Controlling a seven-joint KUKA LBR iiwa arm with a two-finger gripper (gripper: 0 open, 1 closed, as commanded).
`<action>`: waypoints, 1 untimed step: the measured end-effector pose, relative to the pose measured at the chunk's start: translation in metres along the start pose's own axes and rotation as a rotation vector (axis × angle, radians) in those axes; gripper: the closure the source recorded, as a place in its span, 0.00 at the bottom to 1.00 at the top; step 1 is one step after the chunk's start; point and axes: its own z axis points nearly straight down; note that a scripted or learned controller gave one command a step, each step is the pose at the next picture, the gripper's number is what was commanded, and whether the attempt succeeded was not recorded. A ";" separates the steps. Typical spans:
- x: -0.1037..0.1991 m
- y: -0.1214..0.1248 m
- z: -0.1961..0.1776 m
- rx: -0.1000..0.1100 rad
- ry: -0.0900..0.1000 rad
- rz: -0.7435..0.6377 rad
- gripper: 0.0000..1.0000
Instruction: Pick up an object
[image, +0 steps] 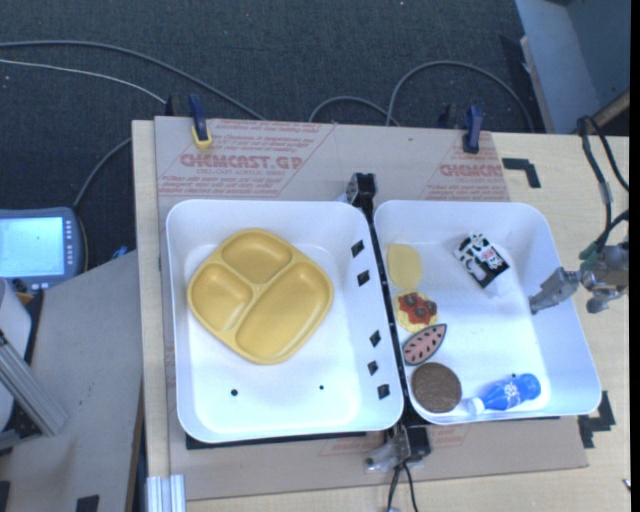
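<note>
The table (250, 160) carries two white bins side by side. The left bin (200, 400) holds a yellow divided plate (260, 296). The right bin (520, 340) holds a brown round cookie (437, 387), a blue bottle (505, 393) near its front wall, a watermelon slice (424, 343), a pale yellow disc (404, 265), a pizza-like toy (416, 309) and a black-and-white cow toy (483, 260). The claw (555, 290) hangs at the right bin's right wall, holding nothing; how wide it stands I cannot tell.
</note>
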 end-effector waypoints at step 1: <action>0.001 0.002 -0.006 -0.012 -0.003 -0.004 0.00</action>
